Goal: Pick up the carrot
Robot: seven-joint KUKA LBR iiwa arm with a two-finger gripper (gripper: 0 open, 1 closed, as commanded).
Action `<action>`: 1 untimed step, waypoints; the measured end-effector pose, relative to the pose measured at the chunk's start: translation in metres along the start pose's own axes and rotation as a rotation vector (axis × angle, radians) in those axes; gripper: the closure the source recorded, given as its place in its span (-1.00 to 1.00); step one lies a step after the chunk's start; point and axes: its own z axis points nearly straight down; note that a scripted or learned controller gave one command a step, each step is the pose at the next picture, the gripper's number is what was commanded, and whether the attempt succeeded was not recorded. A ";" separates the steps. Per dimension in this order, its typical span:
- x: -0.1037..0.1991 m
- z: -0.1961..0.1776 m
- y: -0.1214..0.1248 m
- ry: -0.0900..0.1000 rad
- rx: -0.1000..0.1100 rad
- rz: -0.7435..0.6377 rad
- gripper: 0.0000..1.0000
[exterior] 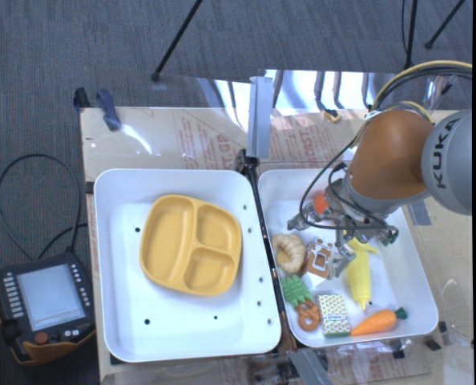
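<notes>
The carrot (pixel 373 322), orange with a green top, lies flat near the front right corner of the right bin (pixel 418 275), its top pointing right. My gripper (pixel 344 249) hangs from the grey arm with its orange band over the middle of that bin, above a small brown and white toy (pixel 319 258) and the top of a yellow corn cob (pixel 359 277). The carrot sits well in front of the gripper, apart from it, with the corn cob between them.
Crowding the right bin are a ring-shaped bun (pixel 288 253), a green leafy toy (pixel 297 290), a pretzel (pixel 308 317), a small printed box (pixel 333 314) and a red piece (pixel 321 203) under the arm. The left bin (pixel 122 295) holds a yellow divided plate (pixel 191 244).
</notes>
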 end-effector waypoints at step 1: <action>-0.033 -0.026 -0.037 -0.006 0.004 -0.016 -1.00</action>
